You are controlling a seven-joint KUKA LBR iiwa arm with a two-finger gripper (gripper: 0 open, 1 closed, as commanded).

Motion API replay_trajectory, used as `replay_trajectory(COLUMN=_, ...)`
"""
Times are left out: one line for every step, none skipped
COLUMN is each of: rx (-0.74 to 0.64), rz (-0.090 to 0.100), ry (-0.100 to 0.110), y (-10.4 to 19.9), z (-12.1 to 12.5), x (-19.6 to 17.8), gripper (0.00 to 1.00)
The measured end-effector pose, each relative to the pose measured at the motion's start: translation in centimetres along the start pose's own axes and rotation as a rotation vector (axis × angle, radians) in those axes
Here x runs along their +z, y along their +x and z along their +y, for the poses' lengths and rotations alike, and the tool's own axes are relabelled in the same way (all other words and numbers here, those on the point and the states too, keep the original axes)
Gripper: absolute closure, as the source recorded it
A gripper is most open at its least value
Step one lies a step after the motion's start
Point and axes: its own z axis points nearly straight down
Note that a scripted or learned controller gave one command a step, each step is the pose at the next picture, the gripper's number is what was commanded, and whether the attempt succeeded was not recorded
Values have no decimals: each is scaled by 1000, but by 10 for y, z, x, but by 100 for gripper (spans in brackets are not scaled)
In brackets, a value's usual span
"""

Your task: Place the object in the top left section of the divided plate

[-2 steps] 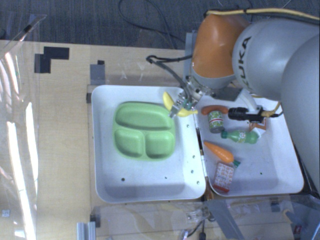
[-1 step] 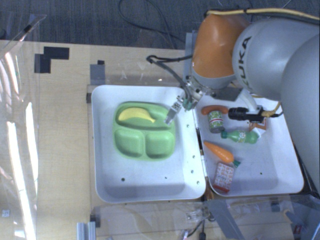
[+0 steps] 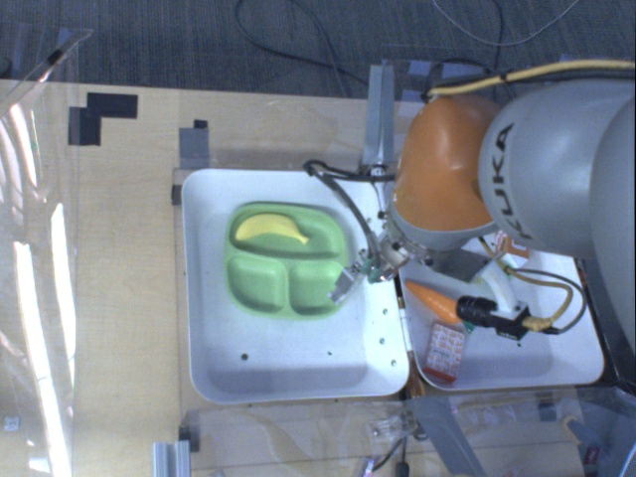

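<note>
the green divided plate (image 3: 286, 266) lies in the left bin (image 3: 288, 366), toward that bin's far side. it has one long section along the far edge and two smaller sections along the near edge. a yellow banana (image 3: 269, 229) rests in the far section, toward its left end, so the task's object looks already placed where it should be.

the gripper (image 3: 350, 279) hangs over the plate's near right corner, just beside the rim. it is small and partly blurred here, and i cannot tell its state or whether anything is in it.

the main risk, as i judge it, is the gripper catching the plate's raised rim as the arm draws away. the plate looks like light moulded plastic on a smooth white bin floor, so a nudge could slide or tip it and roll the banana toward another section. the curved, smooth-skinned banana would roll easily on the glossy surface. the cables looping near the wrist could also snag.

the right bin (image 3: 556, 366) holds an orange carrot (image 3: 433, 299) near its left wall and a small red-and-white packet (image 3: 446, 350) toward its near left corner. the carrot is tapered and matt, the packet flat. the arm is hard grey shell with a glossy orange band.
</note>
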Motion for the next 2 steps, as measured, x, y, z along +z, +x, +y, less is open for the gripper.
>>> replay_trajectory(rx=-64, rz=-2, ry=-3, y=27, z=-25, x=-74, gripper=0)
replay_trajectory(rx=-184, rz=1, ry=1, y=46, z=14, x=32, gripper=0)
